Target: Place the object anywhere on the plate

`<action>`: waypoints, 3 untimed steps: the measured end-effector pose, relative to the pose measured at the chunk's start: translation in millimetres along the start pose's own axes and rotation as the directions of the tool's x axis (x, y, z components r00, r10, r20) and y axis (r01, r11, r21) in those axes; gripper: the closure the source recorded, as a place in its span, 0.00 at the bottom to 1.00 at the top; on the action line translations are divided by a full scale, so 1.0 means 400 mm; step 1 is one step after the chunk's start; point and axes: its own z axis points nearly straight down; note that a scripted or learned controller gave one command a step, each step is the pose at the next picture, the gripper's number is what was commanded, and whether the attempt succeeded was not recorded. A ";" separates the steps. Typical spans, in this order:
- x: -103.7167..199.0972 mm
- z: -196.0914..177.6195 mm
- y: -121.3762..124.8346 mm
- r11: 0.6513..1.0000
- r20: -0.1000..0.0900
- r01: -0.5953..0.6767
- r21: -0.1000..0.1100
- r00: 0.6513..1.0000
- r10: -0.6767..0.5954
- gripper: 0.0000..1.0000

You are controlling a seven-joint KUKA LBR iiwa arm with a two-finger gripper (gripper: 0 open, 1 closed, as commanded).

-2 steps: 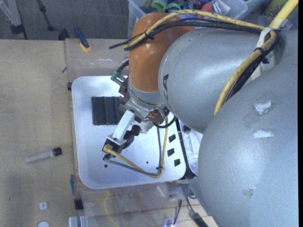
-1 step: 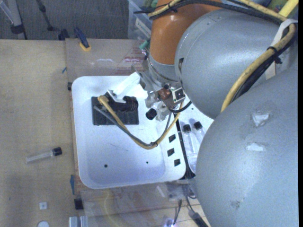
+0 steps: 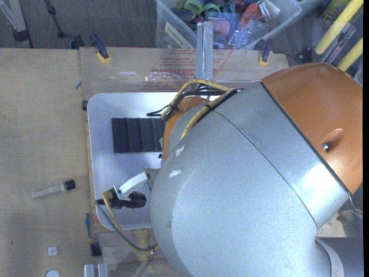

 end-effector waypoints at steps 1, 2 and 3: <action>0.209 0.025 -0.030 0.993 -0.008 0.122 0.001 0.992 -0.122 1.00; 0.389 -0.173 0.016 0.958 0.000 0.286 0.000 0.958 -0.286 1.00; 0.441 -0.153 0.029 0.591 0.003 0.807 0.003 0.591 -0.807 1.00</action>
